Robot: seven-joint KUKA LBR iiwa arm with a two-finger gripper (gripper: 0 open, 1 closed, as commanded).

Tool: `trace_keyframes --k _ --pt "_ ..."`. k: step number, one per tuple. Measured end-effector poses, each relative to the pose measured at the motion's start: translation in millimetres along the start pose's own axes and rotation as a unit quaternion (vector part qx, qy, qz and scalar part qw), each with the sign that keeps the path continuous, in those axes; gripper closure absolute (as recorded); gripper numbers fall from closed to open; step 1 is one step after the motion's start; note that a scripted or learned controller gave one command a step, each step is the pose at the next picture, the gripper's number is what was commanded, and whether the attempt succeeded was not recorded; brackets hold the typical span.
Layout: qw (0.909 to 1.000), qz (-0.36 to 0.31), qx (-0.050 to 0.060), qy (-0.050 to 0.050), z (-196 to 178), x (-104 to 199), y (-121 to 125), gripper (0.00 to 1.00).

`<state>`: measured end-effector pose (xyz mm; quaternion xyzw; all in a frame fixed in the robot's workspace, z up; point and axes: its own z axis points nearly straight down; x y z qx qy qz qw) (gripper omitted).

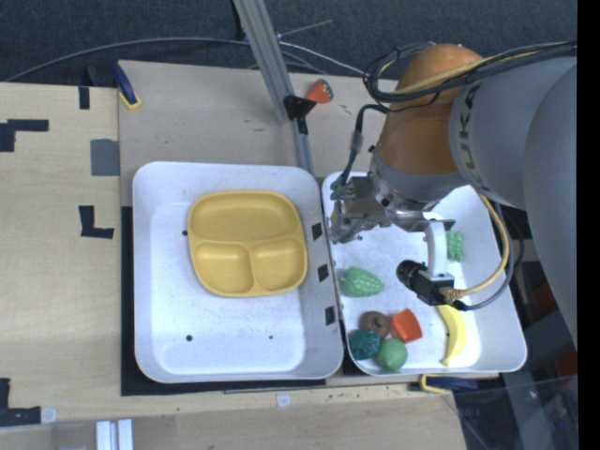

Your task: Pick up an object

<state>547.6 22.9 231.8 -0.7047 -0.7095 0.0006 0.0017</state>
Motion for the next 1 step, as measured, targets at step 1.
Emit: trace_keyframes --k 1 --pt "1.0000 -0.001 -0.001 0.000 -1.0 62.8 10.4 1.00"
